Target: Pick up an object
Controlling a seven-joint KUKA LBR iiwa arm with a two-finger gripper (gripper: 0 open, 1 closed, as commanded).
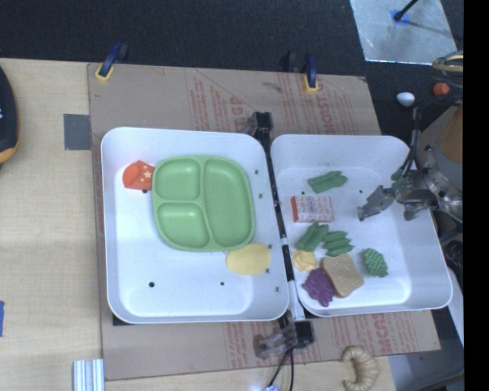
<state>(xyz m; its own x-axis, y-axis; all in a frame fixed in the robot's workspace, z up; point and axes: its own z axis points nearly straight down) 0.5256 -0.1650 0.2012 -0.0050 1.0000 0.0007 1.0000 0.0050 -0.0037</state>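
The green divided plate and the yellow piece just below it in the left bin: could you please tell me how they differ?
The green divided plate is far larger than the yellow piece. The plate is pale green with three compartments; the yellow piece is a plain, flat blob. The plate sits mid-bin, while the yellow piece lies near the bin's right wall. Both rest in the left bin, edges nearly touching.

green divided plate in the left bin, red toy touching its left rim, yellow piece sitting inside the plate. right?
Not quite. In the camera view the yellow piece lies on the left bin floor by the green divided plate's lower right rim, not inside it. The rest holds.
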